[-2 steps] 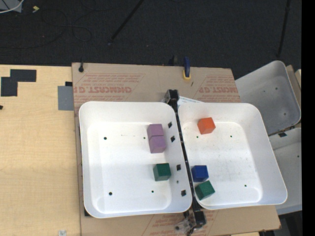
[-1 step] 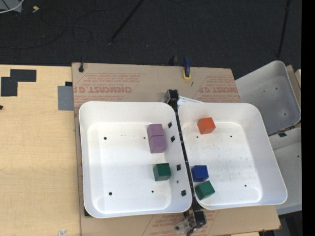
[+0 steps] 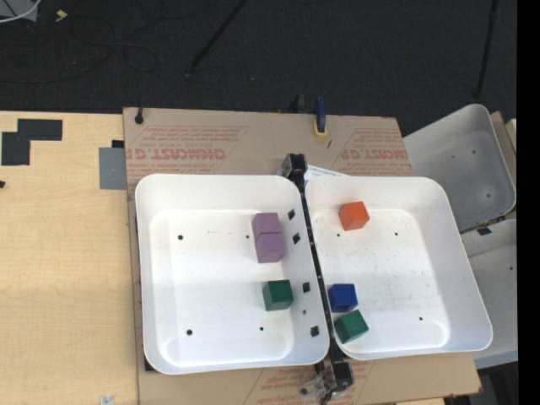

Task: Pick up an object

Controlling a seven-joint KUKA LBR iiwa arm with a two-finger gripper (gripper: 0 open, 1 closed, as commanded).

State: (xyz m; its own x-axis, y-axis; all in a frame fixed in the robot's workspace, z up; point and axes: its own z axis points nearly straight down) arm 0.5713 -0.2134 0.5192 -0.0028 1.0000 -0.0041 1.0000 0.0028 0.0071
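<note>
Orange cube (image 3: pixel 353 216) sits right of divider (image 3: pixel 305 251), well apart from blue cube (image 3: pixel 342 296) and green cube (image 3: pixel 351 325). Looks light, rigid, flat-sided; you'd best pinch opposite faces. Can't tell gripper state from here.

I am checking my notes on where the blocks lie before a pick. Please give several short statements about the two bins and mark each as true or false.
1. The purple rectangular block lies in the left white plastic bin. True.
2. The orange cube lies in the left bin. False: it lies in the right white plastic bin.
3. The blue cube and a green cube lie close together in the right bin. True.
4. Both green cubes are in one bin. False: the other dark green cube is in the left bin.
5. The purple block lies nearer the camera than that dark green cube. False: it lies farther back.
</note>
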